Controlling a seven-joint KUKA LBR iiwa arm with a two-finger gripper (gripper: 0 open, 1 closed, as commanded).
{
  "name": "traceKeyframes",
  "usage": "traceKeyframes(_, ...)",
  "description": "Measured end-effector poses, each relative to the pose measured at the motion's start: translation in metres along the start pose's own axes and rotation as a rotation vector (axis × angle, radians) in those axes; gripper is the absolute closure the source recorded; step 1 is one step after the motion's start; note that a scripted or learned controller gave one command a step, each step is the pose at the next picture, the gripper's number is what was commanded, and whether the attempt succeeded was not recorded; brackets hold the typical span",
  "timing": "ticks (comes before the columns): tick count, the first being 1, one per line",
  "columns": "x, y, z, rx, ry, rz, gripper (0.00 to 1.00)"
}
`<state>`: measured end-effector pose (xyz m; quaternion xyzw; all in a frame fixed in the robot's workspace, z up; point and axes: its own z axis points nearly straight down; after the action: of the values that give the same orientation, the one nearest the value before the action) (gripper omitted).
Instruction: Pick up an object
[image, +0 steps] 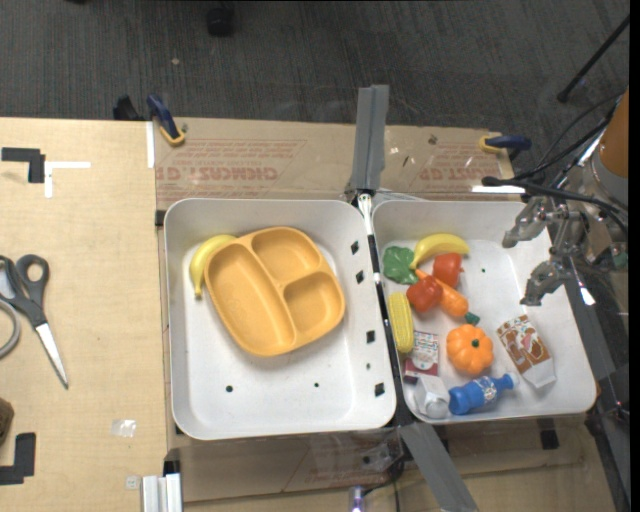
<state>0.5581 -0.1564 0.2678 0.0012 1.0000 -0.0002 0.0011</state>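
The right bin (500, 232) holds several toy foods: a yellow banana (440, 245), a green vegetable (398, 263), two red peppers (447, 268) (424, 292), a carrot (456, 303), a corn cob (401, 320), an orange pumpkin (469, 349), a blue bottle (480, 393) and a small carton (525, 350). My gripper (521, 267) hangs over the right side of this bin, above the carton and to the right of the peppers. It is open, with nothing between its fingers.
The left bin (190, 380) holds a yellow divided plate (272, 288) with a second banana (205, 260) at its left edge. A small packet (425, 352) lies beside the corn. Scissors (38, 310) lie on the bench at far left. Cables run at the upper right.
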Motion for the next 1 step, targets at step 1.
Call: traceKeyframes(1,0.0314,0.027,0.1481,0.0,0.0,0.019,0.0)
